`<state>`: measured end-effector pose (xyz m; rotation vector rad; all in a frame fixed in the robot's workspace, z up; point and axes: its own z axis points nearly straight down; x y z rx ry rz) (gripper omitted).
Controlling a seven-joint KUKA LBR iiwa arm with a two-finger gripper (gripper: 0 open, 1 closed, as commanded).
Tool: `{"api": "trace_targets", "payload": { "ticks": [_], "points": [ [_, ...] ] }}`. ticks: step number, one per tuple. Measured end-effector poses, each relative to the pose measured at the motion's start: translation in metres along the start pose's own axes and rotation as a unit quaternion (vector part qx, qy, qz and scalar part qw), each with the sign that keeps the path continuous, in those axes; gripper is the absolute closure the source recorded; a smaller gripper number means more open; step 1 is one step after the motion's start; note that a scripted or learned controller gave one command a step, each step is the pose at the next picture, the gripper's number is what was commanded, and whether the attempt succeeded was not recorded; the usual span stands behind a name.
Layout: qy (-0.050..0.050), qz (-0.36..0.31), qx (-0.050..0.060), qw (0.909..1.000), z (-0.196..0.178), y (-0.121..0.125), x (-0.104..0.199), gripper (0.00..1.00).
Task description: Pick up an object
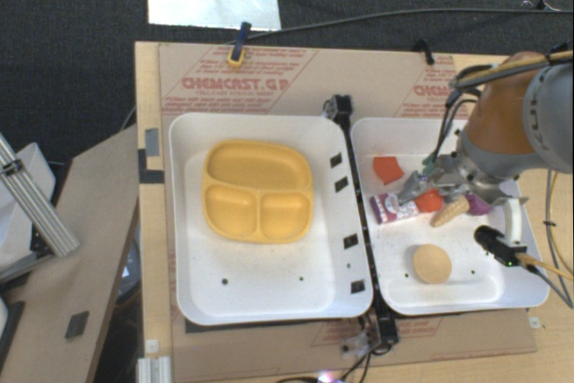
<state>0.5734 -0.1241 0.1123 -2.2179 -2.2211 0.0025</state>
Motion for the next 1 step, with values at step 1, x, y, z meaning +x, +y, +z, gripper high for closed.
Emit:
{"api": "trace_targets", "payload": {
  "ticks": [1],
  "points": [
    [-0.001,0.000,-0.003,1.0000,-0.0143,0.0016,-0.0009,1.00]
  ]
}}
